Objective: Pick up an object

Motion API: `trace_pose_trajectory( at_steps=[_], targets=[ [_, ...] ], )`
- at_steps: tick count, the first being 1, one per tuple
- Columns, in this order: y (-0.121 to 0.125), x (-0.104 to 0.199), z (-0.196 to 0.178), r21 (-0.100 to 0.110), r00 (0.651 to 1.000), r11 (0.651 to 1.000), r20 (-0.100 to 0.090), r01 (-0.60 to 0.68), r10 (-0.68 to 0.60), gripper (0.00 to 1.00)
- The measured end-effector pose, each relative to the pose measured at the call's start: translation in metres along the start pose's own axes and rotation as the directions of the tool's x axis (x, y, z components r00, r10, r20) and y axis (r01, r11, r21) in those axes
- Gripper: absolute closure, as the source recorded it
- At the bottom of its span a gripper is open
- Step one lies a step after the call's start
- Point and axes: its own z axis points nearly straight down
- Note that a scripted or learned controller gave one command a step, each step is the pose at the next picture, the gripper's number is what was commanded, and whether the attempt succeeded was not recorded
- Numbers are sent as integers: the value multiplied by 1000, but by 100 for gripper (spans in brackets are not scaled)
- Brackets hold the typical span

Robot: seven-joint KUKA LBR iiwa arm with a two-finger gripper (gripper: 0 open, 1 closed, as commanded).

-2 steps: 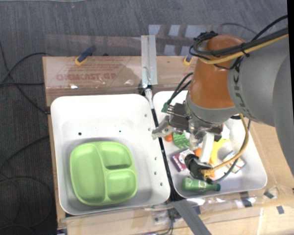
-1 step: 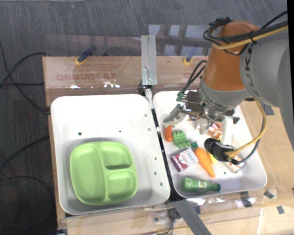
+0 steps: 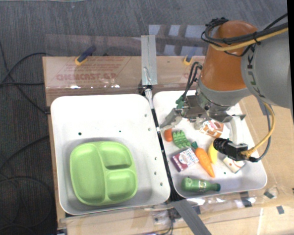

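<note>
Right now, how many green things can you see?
3. The green tray lies in the left bin; the green bottle and a small green toy lie in the right bin. The arm may hide more.

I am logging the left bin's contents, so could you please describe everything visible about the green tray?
The green tray is a light green, plastic-looking divided plate with rounded corners and three compartments: one long section on its left and two smaller ones on its right. It lies flat, right side up, in the lower part of the left bin, resting on the bin's white floor. Nothing sits in its compartments and nothing else touches it.
</note>
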Motion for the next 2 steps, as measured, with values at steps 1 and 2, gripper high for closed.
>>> trace_pose_trajectory(
  at_steps=[1,2],
  targets=[
    [0,1,-8,3,1000,1000,0,2,-2,100],
    [0,2,-16,6,1000,1000,0,4,-4,100]
  ],
)
